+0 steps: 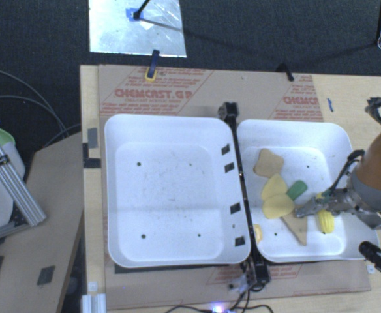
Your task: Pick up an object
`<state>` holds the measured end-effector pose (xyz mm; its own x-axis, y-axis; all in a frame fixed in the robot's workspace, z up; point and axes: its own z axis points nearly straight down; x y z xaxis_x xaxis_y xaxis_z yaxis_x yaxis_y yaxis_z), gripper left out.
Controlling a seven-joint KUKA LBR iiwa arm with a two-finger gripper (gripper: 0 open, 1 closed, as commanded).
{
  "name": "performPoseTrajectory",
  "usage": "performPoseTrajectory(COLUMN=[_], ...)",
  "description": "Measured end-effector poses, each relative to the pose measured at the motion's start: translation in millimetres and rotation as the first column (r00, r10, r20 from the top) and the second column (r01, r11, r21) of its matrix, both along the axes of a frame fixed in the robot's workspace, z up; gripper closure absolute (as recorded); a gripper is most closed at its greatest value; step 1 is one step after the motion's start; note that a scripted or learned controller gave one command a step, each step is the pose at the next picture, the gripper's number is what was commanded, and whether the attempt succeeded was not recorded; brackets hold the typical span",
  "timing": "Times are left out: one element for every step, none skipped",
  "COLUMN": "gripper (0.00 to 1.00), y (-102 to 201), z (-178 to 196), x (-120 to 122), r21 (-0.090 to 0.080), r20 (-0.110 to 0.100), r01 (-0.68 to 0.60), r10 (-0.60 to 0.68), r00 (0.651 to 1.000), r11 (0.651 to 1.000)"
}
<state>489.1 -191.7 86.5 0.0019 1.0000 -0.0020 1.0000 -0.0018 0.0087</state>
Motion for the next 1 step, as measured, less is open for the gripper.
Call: performPoseTrajectory(gripper=[0.0], y=[-13.6], z=[2.0], x=[1.4], r21=[0.004], r20=[0.001], r01=[-0.004], r10=[0.004], r00=[1.0], r11=[1.0])
